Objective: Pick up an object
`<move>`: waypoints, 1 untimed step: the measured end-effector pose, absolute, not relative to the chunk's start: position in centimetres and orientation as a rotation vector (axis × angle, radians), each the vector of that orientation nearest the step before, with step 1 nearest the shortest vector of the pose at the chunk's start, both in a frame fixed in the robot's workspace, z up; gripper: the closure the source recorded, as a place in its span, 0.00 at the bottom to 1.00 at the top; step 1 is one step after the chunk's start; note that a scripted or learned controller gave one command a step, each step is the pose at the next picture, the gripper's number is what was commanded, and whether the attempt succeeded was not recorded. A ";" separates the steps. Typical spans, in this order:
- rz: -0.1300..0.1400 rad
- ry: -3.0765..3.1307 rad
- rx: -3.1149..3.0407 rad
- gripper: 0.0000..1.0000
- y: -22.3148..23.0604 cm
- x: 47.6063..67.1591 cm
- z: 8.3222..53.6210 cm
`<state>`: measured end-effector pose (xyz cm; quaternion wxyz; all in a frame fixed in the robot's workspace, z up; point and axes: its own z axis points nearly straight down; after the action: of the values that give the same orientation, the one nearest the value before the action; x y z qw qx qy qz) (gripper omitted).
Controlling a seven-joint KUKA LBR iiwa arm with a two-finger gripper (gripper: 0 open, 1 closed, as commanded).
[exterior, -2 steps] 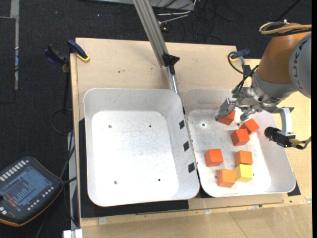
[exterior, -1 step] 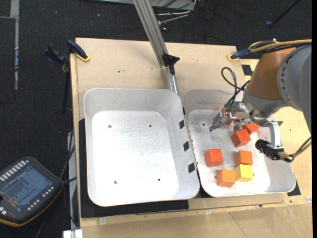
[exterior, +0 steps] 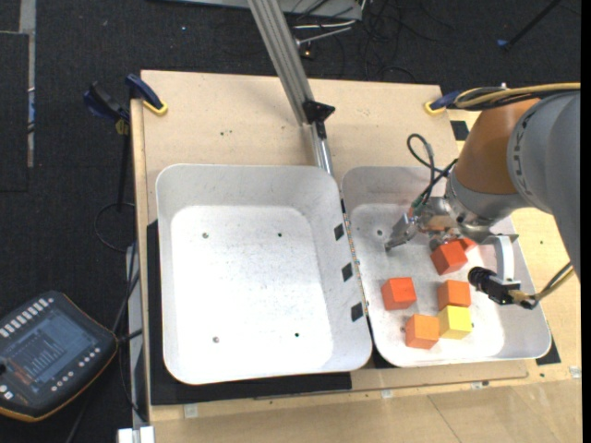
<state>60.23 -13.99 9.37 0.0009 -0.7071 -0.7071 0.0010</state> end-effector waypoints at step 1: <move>-0.002 -2.222 -2.223 1.00 -14.0 60.3 10.6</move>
<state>60.35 -14.03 10.57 -0.0009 -0.7073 -0.7069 -0.0005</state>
